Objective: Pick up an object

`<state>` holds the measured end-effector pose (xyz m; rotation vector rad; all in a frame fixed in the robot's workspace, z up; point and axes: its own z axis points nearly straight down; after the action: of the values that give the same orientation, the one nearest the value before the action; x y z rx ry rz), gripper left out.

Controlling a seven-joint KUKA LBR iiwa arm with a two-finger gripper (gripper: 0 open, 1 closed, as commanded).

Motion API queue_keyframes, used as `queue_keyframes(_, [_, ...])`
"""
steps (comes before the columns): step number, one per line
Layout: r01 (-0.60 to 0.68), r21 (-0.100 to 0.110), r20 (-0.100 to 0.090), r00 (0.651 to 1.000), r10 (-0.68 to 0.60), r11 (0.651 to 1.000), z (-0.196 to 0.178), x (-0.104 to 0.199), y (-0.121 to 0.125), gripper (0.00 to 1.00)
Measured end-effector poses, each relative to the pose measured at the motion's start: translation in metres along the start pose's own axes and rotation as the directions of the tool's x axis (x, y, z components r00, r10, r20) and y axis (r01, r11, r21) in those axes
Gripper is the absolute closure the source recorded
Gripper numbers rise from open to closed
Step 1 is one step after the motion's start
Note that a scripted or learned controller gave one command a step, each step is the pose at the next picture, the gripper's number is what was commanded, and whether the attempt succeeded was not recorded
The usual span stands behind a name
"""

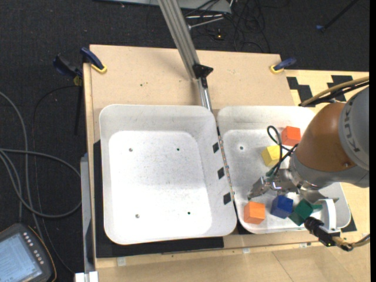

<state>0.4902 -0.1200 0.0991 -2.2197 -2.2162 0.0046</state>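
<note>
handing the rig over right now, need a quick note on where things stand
Gripper: low inside the right white bin, above the blocks; finger state cannot be told from the camera view, and nothing is visibly held.
Things: the orange cube sits near the bin's front edge, the blue cube just right of it, the green block beside the blue one. The yellow cube and a second orange block lie further back.
The left white bin sits alongside.
Done: arm reached in.
Left: grasp and lift one object.

Two white bins [155, 113]; orange blocks [254, 212]: two; yellow, blue, green: one each.
</note>
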Motion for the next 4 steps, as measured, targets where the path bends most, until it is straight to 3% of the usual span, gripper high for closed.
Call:
queue_keyframes(1, [0.000,-0.007,0.001,1.000,0.000,1.000,-0.013,0.000,0.002,1.00])
queue_keyframes(3, [0.004,-0.012,0.004,1.000,-0.004,1.000,-0.107,-0.014,0.011,1.00])
queue_keyframes(4, [0.004,-0.007,0.003,1.000,-0.004,1.000,-0.104,-0.014,0.012,1.00])
